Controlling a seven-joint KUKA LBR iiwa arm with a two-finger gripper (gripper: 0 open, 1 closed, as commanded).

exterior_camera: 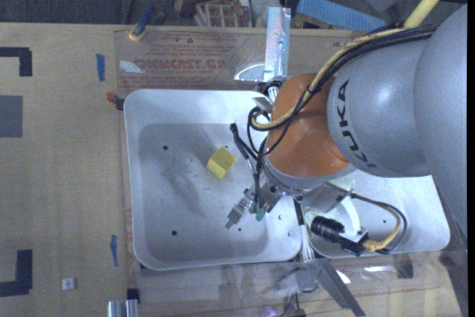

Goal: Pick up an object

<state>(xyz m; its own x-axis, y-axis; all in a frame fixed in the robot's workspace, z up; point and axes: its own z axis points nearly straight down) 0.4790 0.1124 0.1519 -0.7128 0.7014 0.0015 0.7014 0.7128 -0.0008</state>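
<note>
Wooden bench (pixel 59 182), left white bin (pixel 148 234): yellow block (pixel 220 162) lying loose near bin's centre, up and left of gripper (pixel 239 213); gripper low over bin floor, grasping nothing, finger spread unclear.

yellow block (pixel 220 162) alone, left bin (pixel 148 159) floor open

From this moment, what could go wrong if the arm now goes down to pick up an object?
1. The gripper is apart from the yellow block, which lies up and to the left of it; closing here would likely grasp nothing.
2. The gripper is low in the left bin, so going straight down may hit the bin floor.
3. Loose cables hang near the wrist and might snag.
</note>
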